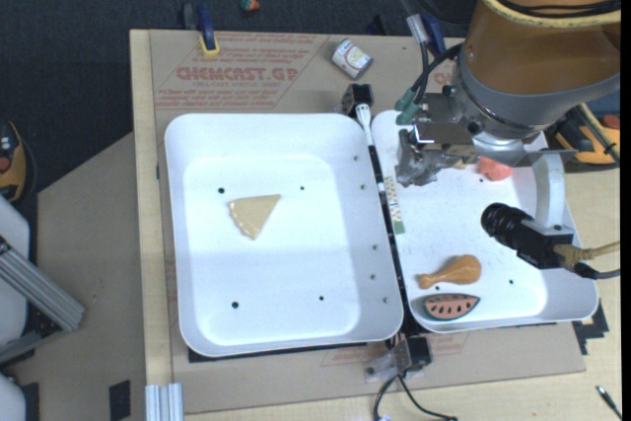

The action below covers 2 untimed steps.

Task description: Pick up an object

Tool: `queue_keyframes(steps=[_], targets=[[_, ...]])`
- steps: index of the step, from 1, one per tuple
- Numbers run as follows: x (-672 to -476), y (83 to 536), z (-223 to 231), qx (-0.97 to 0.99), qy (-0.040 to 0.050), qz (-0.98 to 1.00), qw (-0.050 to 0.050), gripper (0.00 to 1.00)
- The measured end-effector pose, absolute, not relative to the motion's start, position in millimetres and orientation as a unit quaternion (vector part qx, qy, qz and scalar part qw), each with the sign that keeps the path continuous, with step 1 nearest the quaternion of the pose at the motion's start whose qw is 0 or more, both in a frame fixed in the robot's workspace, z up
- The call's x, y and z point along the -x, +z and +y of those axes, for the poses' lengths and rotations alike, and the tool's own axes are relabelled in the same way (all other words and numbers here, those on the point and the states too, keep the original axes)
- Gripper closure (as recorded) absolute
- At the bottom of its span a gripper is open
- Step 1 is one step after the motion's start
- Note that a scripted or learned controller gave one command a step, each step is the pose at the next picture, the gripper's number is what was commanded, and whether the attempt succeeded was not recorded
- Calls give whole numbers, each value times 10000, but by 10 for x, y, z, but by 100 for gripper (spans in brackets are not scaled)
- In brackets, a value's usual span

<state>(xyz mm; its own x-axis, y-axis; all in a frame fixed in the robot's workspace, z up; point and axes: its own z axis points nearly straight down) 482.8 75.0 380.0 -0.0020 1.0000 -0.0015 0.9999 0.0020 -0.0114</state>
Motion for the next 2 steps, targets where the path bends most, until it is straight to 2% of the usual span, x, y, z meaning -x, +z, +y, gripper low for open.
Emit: queue_keyframes(steps=[1,2], targets=[[-4796,5451,659,7067,-90,-7074,-64,100],[-4782,4084,877,7071,57,-7070,40,100]])
